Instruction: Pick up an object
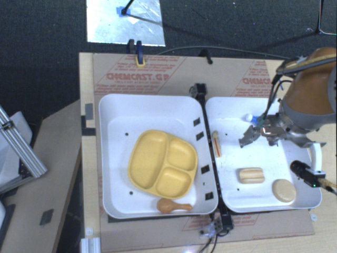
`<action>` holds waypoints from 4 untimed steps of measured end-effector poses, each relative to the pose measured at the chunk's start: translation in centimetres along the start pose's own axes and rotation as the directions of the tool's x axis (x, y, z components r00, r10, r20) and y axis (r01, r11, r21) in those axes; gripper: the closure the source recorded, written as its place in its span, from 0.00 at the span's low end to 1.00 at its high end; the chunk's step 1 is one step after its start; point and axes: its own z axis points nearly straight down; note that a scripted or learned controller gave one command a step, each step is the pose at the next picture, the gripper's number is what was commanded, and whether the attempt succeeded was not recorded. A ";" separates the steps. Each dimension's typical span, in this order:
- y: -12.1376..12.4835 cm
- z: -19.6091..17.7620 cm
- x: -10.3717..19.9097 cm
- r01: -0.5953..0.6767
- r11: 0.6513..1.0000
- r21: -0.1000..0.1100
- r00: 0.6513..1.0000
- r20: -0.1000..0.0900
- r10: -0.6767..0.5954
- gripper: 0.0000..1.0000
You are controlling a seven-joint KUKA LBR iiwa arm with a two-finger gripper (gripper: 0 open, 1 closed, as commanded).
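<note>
— Gripper (pixel 251 136) is seen hovering above the right bin (pixel 231 202), near its upper middle; nothing is seen between its prongs, and how they are set cannot be told.

— And what is laid out below?

— A bread-shaped block (pixel 250 175) and a round tan piece (pixel 284 190) are placed near the front. A hot dog (pixel 216 144) is set along the left wall. A yellow divided plate (pixel 163 164) and a drumstick (pixel 172 205) are kept in the left bin (pixel 113 141).

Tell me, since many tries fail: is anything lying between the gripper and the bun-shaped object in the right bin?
Nothing visible does. The gripper hangs over bare bin floor, and the bun-shaped object lies nearer the camera with open white floor between them. The round cookie-like piece sits off to its right.
</note>
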 end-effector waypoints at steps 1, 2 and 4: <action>-0.8 4.6 0.3 -0.002 1.000 0.005 1.000 -0.002 0.002 0.00; -0.3 9.1 -0.1 -0.002 1.000 0.005 1.000 -0.001 0.002 0.00; -0.1 10.5 -0.1 -0.001 1.000 -0.001 1.000 0.000 0.001 1.00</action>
